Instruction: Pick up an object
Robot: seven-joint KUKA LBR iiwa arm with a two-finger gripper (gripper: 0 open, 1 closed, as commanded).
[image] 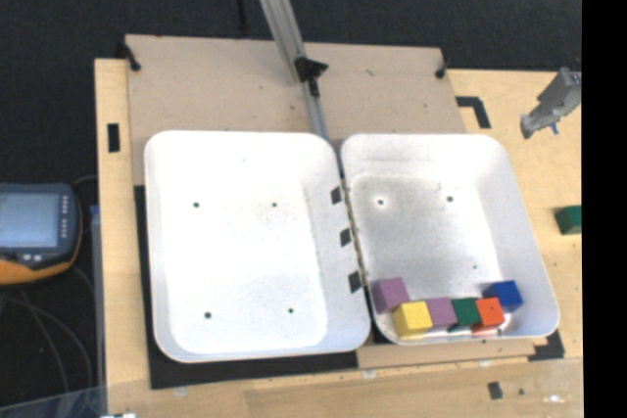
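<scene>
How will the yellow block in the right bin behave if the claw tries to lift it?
The yellow block looks like a rigid cube with flat faces, so it probably won't roll or flex. It sits tight against a purple block near the bin wall, so fingers may nudge neighbours.

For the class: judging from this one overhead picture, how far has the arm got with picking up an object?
Nothing looks done yet: the small purple, yellow, green, orange and blue cubes all lie along the near edge of the right-hand shallow white bin. The grey two-finger gripper sits beyond the bin's far right corner, carrying nothing. Approach, grasp and lift remain.
</scene>
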